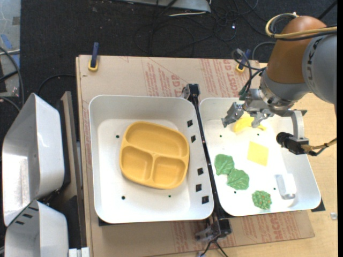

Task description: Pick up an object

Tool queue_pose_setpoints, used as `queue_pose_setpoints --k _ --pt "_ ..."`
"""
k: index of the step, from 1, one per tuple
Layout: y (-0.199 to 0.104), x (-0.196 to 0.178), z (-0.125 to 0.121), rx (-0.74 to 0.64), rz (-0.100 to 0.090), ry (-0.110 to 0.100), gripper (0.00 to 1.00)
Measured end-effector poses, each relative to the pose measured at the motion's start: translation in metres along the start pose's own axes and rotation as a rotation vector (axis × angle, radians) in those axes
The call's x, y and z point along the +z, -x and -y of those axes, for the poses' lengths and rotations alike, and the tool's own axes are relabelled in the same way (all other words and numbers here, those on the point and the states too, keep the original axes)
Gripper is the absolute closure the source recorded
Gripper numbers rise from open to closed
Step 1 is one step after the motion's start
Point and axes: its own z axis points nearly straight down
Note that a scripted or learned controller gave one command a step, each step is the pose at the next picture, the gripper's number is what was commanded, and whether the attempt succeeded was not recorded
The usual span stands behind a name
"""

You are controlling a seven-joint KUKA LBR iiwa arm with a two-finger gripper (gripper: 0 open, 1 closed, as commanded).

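Observation:
My gripper (247, 118) hangs low over the far part of the right bin (308, 197). It is open, one finger on each side of a small yellow piece (243, 125) that lies on the bin floor. Whether the fingers touch the piece I cannot tell. A flat yellow square (258, 153) lies just in front of it. Nearer the front are two green leafy pieces (224, 163) (238, 179), a small green knobbly piece (261, 199) and a pale grey block (285, 185).
The left bin (102, 197) holds a yellow divided plate (154, 154). A black divider with clips (202, 154) runs between the bins. The arm's orange band (292, 42) looms over the right bin's far corner. White tubs (29, 149) stand off the bench at left.

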Motion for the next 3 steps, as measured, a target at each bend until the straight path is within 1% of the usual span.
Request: queue_pose_setpoints --k 1,2,3 --pt "0.0 -0.006 -0.002 -0.002 0.001 0.01 0.0" --pt "0.001 0.041 -0.002 0.001 0.001 0.007 0.0" --pt "0.003 0.107 0.006 0.002 0.001 0.004 0.0"
